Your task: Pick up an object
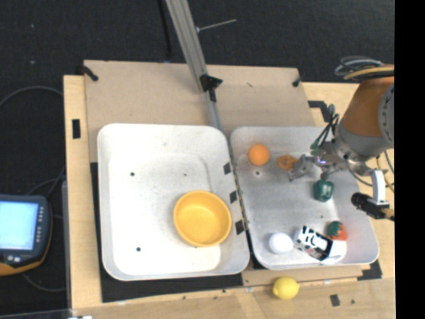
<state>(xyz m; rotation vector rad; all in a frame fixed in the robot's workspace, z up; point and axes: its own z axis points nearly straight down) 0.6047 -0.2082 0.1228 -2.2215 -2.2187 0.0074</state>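
Note:
My gripper (313,167) hangs over the upper right part of the right bin (265,205), reaching in from the right below the arm's orange band. A small dark green object (323,190) lies just below it, and a small orange piece (287,162) just to its left. Whether the gripper touches either one is unclear. An orange ball (259,155) rests further left. Near the bin's front edge lie a white ball (280,242), a black-and-white object (313,241) and a red-and-green piece (337,230).
The left bin (133,198) holds a yellow bowl (202,217) near its front right corner. A yellow lemon (285,288) lies on the bench in front of the right bin. A slanted metal rail (192,52) rises behind the bins.

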